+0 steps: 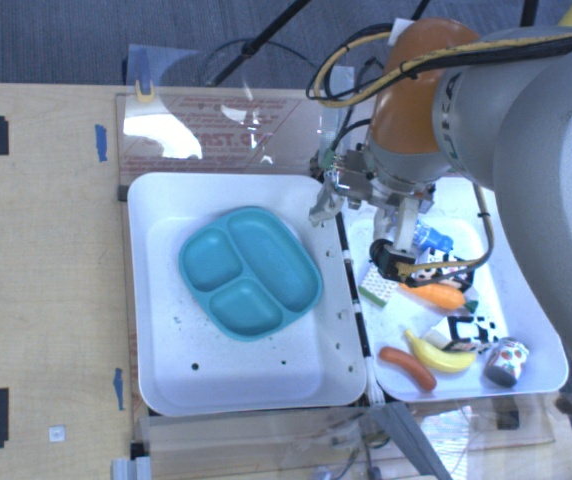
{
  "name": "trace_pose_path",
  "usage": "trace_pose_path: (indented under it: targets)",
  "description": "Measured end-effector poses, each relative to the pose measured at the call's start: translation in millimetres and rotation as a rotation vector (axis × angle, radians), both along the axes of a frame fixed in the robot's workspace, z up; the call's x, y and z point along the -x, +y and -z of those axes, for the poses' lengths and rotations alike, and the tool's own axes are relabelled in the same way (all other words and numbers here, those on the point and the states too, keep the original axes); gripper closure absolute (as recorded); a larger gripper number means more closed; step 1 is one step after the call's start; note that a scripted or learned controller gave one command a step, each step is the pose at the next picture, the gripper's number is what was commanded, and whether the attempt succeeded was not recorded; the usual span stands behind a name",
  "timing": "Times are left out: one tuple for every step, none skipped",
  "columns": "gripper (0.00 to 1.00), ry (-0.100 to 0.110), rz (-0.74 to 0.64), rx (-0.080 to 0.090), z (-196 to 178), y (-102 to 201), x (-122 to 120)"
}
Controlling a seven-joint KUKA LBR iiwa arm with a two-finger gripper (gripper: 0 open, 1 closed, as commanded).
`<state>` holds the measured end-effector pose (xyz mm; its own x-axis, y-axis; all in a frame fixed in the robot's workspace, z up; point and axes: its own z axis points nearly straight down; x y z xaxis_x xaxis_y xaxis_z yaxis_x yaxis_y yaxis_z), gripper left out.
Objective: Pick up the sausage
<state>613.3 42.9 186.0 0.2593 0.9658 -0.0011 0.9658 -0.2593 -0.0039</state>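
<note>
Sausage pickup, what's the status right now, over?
Gripper low in the right bin, nothing seen between its fingers. Sausage lies near the bin's front edge, not picked up. Banana touching the sausage's far side, carrot between gripper and sausage.

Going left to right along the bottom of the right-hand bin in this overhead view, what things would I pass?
Sausage → banana → small grey-and-red toy. The carrot lies further up, above the banana.

We note a wooden bench (36,298) carrying two white bins side by side: left bin (156,368), right bin (541,353), touching.
</note>
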Motion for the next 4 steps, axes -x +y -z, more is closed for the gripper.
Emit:
trace_pose_path:
  targets:
    - [0.00, -0.004, -0.257, 0.000, 2, -6, -10]
    - [0.00, -0.006, -0.381, 0.001, -199, -3, -53]
    - [0.00, -0.007, -0.481, 0.001, -249, 11, -54]
    - [0.00, -0.003, -0.504, 0.000, -217, -35, -27]
